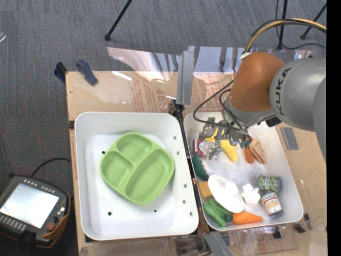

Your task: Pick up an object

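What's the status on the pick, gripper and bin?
Gripper low in the right bin, over the banana; grip not confirmed. Carrot, two cans and white dish crowd the front. Green plate in the left bin.

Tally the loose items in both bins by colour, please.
Green: 4, divided plate, cucumber, leafy vegetable, green-label can
Yellow: 1, banana
Orange: 1, carrot
White: 1, dish
Total: 7; items under the gripper are unclear.

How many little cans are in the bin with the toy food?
2. A green-labelled can lies near the right bin's right wall. A second can, with a yellowish label, sits just below it toward the bottom right corner. More could be hidden beneath the arm.
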You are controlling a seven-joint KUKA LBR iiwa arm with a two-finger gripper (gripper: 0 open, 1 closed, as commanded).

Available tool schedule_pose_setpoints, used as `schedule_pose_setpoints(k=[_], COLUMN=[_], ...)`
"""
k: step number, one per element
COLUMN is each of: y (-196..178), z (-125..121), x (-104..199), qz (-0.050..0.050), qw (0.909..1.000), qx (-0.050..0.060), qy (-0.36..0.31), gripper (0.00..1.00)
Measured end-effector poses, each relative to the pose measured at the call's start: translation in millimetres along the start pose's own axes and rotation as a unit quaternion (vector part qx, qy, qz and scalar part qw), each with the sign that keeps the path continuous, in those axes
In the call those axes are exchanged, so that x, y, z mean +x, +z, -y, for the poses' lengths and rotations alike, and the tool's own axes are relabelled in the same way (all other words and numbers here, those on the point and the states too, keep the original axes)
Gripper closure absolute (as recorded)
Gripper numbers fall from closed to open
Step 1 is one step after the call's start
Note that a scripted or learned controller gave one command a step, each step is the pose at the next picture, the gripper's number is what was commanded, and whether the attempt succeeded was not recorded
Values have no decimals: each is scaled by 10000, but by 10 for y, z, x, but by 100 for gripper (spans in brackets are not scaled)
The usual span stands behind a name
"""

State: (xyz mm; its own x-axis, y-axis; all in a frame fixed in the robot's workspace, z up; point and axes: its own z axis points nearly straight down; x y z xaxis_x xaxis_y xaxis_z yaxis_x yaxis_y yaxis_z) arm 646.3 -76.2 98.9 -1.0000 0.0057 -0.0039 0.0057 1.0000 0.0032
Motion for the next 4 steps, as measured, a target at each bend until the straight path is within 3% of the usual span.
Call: schedule_pose_setpoints(k=[1,2,3,4], y=[-1463,-661,-1,-499], z=[-253,680,412,1117], x=[6,797,1265,1315], qz=[66,-47,142,-6], qw=[9977,9999,9952,9746], qx=[12,8,70,10], qy=[669,-146,-966,-2240], gripper=[100,100,100,100])
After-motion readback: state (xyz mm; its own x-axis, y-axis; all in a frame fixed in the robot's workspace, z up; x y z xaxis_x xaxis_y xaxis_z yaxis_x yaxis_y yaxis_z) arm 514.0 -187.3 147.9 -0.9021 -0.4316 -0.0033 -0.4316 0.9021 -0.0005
